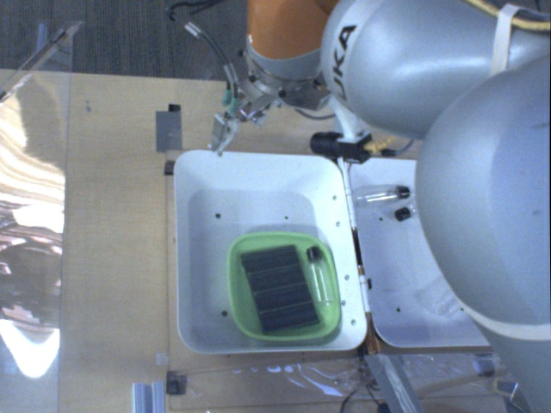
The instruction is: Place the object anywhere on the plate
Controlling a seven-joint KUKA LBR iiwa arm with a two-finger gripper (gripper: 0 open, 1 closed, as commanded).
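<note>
Right, status from my end. The gripper point(220, 134) hangs above the far edge of the left bin point(183, 256), close to its far-left corner, about over the rim. From this angle I can't tell how wide it is set or whether it carries anything.

The green plate point(235, 292) sits in the near-right part of that bin, almost against the near wall. A dark ribbed block point(277, 289) lies flat on the plate, fully inside its rim. I read that as the task's object, so the placing looks done or nearly so. A small clear piece point(322, 272) with a dark cap lies along the plate's right side. Can't tell what it is.

If a drop is pending:
- come in over the plate's centre, not its rim
- descend straight and release low, so nothing skids off
- allow for the ribbed block taking up most of the plate's floor

Room:
- far half of the left bin is open floor, a good approach lane
- the plate crowds the near and right walls, so I'd avoid coming in from there
- the right bin point(413, 321) has a clear item point(379, 195) and a dark bit point(402, 214) near its far-left corner
- the arm point(405, 67) looms over much of the right bin, so I can't judge clearance there
</note>
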